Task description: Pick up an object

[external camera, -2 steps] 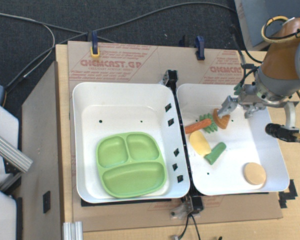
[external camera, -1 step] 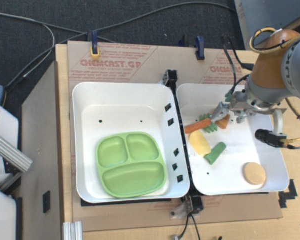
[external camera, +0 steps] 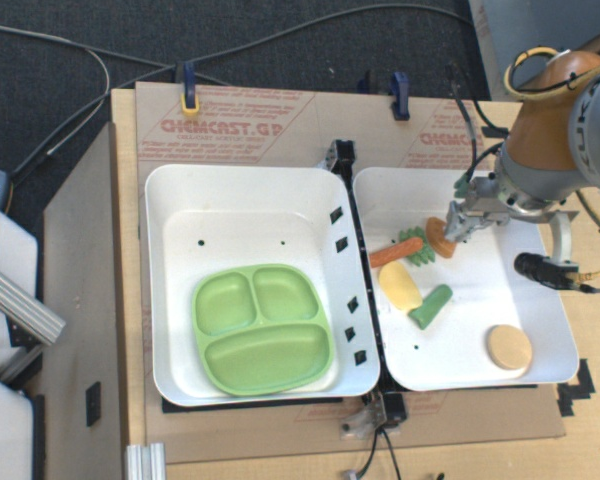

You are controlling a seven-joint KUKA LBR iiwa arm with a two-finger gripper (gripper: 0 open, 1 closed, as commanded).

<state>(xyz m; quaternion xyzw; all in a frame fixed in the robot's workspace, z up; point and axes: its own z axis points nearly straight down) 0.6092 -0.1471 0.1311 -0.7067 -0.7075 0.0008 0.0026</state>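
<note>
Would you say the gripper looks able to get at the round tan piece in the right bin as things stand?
Probably yes. The round tan piece lies alone near the right bin's front corner, apart from the other toys, and the gripper is over the same bin.

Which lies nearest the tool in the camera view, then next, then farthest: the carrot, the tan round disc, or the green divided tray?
1. Carrot, right bin, just left of the tool.
2. Tan round disc, right bin's near corner.
3. Green divided tray, left bin.
</note>
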